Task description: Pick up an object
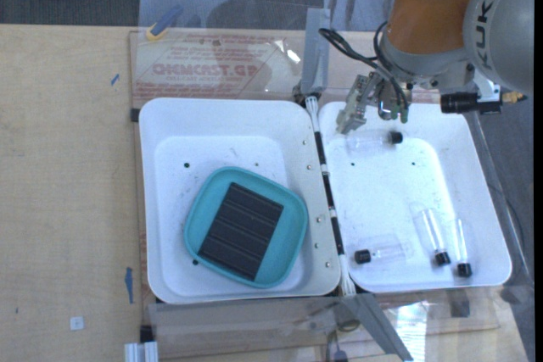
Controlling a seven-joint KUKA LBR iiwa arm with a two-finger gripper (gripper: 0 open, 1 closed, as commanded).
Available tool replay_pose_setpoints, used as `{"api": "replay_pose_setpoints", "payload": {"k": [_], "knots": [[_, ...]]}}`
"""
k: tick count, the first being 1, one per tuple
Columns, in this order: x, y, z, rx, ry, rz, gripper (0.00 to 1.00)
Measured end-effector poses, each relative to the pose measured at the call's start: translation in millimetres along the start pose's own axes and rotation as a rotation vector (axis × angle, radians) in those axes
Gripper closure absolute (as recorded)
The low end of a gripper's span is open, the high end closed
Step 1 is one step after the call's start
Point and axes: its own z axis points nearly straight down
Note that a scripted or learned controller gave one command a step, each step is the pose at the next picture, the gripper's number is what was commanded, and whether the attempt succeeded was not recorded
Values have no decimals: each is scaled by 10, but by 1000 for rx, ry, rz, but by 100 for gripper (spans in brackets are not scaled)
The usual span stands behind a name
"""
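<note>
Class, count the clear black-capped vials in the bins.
4: vial near the claw; front vial lying sideways; two front-right vials. The arm may hide more.

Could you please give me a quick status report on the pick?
Gripper above right bin far edge, holding nothing. Vials lie near the front, untouched. Nothing in the way.

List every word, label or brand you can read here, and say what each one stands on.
"KUKA": on the grey arm, at the upper right, letters running down its casing.
"CHEMCAST GP", as best it reads: faint red print on the clear sheet behind the left bin; the letters are washed out, so the spelling is unsure.
Smaller print beside it on that sheet is too blurred to read.
</note>
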Motion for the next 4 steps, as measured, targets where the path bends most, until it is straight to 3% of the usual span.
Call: {"api": "replay_pose_setpoints", "payload": {"k": [2, 3, 4], "knots": [[-40, 22, -242, -8, -19, 1, 100], [-1, -374, -805, 8, 7, 420, 100], [-27, -452, -349, 13, 14, 692, 100]]}}
